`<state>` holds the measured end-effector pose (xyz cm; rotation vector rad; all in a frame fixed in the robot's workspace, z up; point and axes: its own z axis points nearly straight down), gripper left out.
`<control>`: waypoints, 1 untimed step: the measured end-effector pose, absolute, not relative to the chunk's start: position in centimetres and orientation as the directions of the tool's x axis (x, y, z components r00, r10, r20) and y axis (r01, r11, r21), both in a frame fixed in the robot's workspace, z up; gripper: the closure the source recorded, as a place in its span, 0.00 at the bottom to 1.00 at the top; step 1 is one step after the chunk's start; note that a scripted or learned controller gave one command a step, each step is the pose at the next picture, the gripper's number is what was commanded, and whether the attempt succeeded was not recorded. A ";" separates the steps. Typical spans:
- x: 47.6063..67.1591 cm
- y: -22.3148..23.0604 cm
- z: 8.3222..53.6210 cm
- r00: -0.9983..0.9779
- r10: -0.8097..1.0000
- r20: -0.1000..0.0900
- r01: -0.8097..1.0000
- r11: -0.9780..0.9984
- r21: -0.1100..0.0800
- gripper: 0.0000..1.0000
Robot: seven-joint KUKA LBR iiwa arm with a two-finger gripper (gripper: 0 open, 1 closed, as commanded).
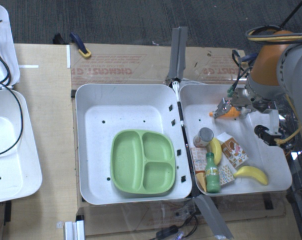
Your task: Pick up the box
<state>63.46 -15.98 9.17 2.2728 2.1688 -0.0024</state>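
The arm (278,69) reached in from the right over the right bin (191,104); its gripper (225,109) hung low near the back part of this bin, just beside a small orange thing (231,112), and I cannot tell if it was released or clenched; nothing showed clearly between its tips. The box (233,152), small with a printed picture, lay flat in the middle of the right bin, apart from the gripper; one banana (215,150) lay just left of it beside a can (205,135); another banana (252,173) lay in front of it; a green bottle (212,172) lay near the front left. The left bin (86,134) held a green divided plate (143,161).
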 end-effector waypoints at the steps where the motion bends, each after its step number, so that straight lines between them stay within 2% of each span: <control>1: 65.9 -14.4 24.1 0.073 0.997 -0.002 0.997 -0.073 0.002 0.00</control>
